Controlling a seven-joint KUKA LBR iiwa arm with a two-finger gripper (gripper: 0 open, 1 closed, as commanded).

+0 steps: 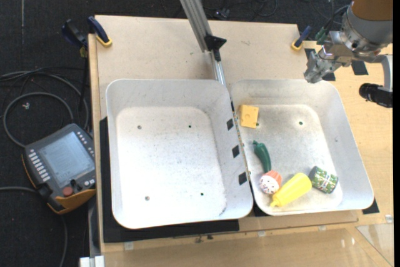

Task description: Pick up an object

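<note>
While the gripper [314, 74] is seen above the far rim of the right bin [350, 134], whether it is open or closed cannot be told. A yellow block [249, 116], green pepper [262, 154], yellow corn [291, 190] and green can [324, 179] are found inside.

The left bin [165, 153] offers wide, unobstructed floor. In the right bin [300, 115], the far and middle floor lies open apart from a yellow block [249, 115] near the dividing rims. The near edge is crowded: a green pepper [261, 152], a small white figure [269, 182], a yellow bottle [291, 190] and a green can [324, 179] sit close together. A slanted metal pole [190, 3] crosses above the surface [156, 47] toward the bins' junction.
</note>
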